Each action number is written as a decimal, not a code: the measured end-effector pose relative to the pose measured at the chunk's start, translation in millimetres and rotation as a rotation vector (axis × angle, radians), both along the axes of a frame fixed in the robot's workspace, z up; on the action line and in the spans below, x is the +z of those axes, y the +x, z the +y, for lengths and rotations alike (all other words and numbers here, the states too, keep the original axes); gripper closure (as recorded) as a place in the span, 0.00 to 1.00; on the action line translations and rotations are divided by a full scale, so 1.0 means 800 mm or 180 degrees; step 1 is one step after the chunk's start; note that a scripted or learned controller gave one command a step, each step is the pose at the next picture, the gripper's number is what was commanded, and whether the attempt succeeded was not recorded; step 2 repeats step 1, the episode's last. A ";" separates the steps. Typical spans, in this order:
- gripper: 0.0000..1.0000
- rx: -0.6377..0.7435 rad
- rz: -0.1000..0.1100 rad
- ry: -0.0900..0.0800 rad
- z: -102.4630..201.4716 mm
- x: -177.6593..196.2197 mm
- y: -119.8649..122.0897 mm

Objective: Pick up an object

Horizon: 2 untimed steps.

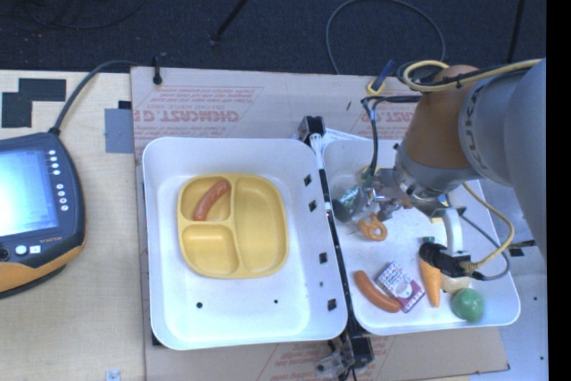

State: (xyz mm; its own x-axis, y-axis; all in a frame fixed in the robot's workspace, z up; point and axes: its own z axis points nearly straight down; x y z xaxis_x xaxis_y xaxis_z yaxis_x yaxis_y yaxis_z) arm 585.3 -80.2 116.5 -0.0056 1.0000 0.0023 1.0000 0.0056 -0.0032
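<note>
My gripper [355, 202] is low in the right bin [500, 310], near its left wall, just above an orange ring-shaped piece [373, 231]. The grey arm with its orange band [437, 134] comes in from the right and covers the bin's upper part. Towards the bin's front lie a reddish sausage [376, 292], a small pink and white packet [398, 282], an orange carrot [431, 284] and a green ball [467, 305]. Whether anything sits between the gripper's tips is hidden in the clutter there.
The left bin [169, 299] holds a yellow divided plate [268, 232] with a sausage [211, 198] in its upper left compartment. A divider with black clips [326, 227] separates the bins. A handheld control pendant [36, 210] lies at the left of the bench.
</note>
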 end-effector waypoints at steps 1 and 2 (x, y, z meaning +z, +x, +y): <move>1.00 -0.0003 -0.0023 -0.0002 0.046 0.149 -0.034; 1.00 -0.0003 -0.0023 -0.0002 0.046 0.149 -0.034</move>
